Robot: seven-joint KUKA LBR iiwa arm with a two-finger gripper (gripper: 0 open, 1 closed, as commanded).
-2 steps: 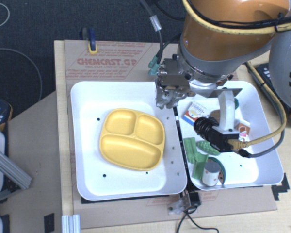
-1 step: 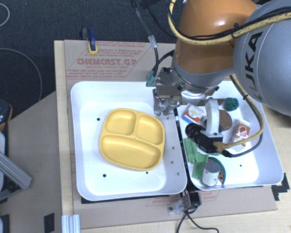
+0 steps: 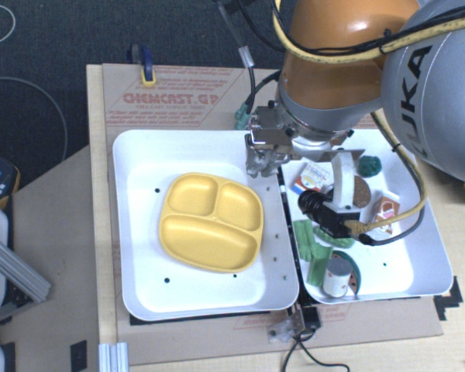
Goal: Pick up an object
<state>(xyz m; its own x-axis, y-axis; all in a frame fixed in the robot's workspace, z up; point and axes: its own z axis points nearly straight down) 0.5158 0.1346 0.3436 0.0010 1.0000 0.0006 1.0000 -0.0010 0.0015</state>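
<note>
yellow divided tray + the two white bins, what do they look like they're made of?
Yellow divided tray: likely moulded plastic, smooth and semi-gloss; rounded compartment edges and soft highlights point that way. Left white bin and right white bin: probably thin formed plastic, smooth with rounded rims, though painted metal can't be ruled out.
</note>
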